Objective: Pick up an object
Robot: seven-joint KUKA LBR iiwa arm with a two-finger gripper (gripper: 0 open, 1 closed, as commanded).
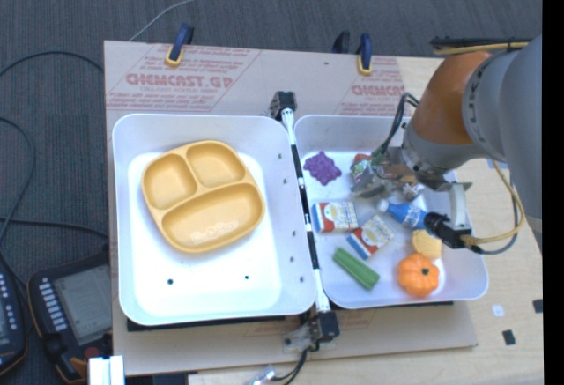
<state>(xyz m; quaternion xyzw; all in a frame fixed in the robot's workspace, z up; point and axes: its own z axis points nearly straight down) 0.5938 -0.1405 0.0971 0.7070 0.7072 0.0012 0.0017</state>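
The two-finger gripper (383,179) is lowered into the right white bin (476,286), amid small toys near its far edge. A reach-and-grasp step is judged in hand; its jaw state cannot be told. Next, closure on one nearby object, perhaps the blue bottle-shaped toy (407,215), is required.

Reached in from the right edge, grey arm (515,101) bent downward and leftward. Carried an orange band (445,97) just above the wrist. Ended in a gripper (381,181) lowered toward the left, metal parts tangled with cables. Trailed a black cable (493,233) looping under the wrist. Finger spacing too cluttered to tell.
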